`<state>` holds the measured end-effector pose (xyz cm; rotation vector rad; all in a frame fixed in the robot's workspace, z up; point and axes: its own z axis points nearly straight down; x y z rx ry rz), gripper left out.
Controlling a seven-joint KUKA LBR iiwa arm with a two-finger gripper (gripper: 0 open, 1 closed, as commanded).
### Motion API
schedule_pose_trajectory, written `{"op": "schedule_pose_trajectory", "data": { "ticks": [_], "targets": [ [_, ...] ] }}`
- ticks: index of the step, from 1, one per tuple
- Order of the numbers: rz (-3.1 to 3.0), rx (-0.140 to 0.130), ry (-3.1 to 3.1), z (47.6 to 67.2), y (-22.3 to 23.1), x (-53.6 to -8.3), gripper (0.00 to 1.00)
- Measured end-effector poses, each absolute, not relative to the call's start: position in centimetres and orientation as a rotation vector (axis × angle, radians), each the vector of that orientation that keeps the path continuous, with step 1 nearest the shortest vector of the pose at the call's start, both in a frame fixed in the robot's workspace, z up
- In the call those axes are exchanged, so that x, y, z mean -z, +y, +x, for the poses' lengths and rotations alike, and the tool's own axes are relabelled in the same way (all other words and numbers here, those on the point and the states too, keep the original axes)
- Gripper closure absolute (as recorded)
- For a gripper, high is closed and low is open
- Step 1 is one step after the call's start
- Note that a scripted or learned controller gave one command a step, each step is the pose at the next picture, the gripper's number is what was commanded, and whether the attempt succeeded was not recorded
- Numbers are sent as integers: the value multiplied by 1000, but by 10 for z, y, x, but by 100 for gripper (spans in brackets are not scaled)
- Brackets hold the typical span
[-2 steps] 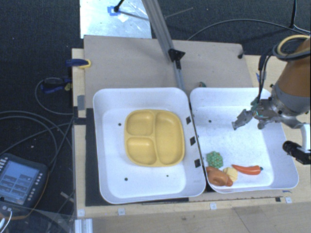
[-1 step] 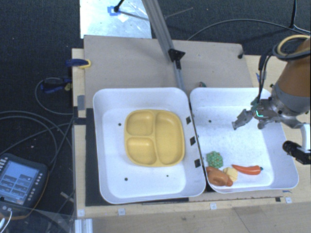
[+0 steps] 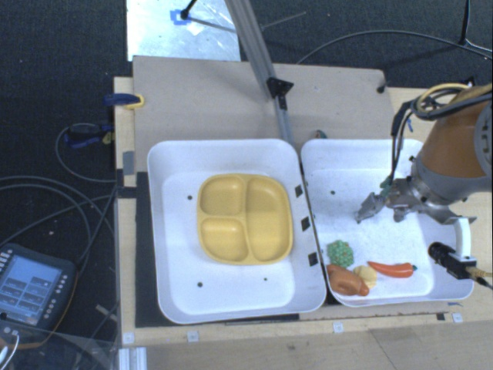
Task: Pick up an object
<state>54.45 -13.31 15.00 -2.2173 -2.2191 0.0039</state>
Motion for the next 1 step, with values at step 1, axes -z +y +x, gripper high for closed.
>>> {"op": "schedule_pose_trajectory", "data": {
  "ticks": [1],
  "targets": [
    [-2218, -3, -2219, 544, -133, -97, 0]
  ]
}}
